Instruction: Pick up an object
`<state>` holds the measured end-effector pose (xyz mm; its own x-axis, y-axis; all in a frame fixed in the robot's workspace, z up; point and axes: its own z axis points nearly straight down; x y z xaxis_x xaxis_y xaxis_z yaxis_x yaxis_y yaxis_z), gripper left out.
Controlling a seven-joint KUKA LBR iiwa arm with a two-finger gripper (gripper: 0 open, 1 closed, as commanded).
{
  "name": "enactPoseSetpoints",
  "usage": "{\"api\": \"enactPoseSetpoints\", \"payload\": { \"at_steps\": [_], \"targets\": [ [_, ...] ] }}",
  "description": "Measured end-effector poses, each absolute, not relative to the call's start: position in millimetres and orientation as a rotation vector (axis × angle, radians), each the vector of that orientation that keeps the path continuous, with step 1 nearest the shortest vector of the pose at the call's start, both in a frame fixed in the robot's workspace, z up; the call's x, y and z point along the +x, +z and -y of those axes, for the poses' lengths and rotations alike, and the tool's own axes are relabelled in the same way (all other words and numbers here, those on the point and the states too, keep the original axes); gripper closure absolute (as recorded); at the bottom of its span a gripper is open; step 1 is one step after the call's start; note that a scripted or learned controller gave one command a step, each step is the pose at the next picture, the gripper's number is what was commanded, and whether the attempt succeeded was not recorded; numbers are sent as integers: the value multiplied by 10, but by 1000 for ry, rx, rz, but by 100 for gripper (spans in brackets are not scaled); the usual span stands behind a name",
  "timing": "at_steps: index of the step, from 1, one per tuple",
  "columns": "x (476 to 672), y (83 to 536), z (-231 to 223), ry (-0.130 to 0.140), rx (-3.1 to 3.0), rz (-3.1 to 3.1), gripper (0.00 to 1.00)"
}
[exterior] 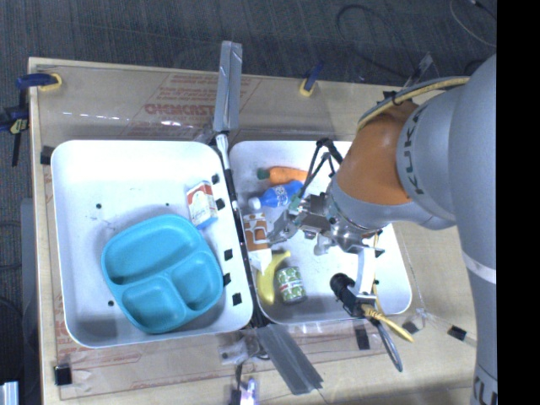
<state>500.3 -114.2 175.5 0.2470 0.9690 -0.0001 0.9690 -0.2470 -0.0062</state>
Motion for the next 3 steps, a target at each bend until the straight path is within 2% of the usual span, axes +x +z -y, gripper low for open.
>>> {"api": "enactPoseSetpoints", "payload": {
  "at_steps": [1, 2, 3],
  "targets": [
    [5072, 1909, 924, 5, -2694, 1613, 0],
    [4826, 955, 1336, -19, -2709, 1615, 0],
    [4817, 1048, 1329, -13, -2699, 1620, 100]
  ]
}}
